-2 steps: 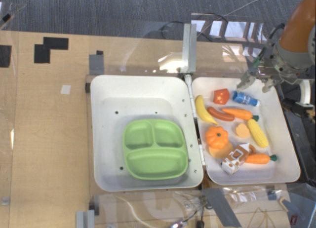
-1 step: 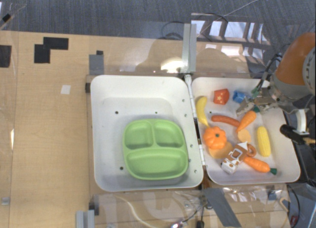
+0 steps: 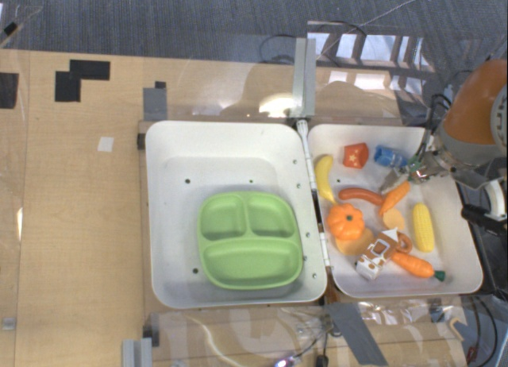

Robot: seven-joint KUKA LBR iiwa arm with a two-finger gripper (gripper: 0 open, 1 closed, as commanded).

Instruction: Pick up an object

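Observation:
The right bin (image 3: 468,278) holds several toy foods: a yellow banana (image 3: 323,178), a red cube (image 3: 355,155), a blue piece (image 3: 386,156), a red sausage (image 3: 361,195), an orange pumpkin (image 3: 347,222), a corn cob (image 3: 423,226), a white carton (image 3: 375,253) and two carrots. One carrot (image 3: 414,264) lies near the front. The other carrot (image 3: 394,198) lies tilted in the middle. My gripper (image 3: 405,173) hangs low over this carrot's upper end, reaching in from the right. Its tip is dark and small against the toys.
The left bin (image 3: 175,167) holds a green divided plate (image 3: 249,238) toward its front. A metal post (image 3: 304,79) stands behind the seam between the bins. The arm's orange band (image 3: 476,107) sits over the right bin's back right corner.

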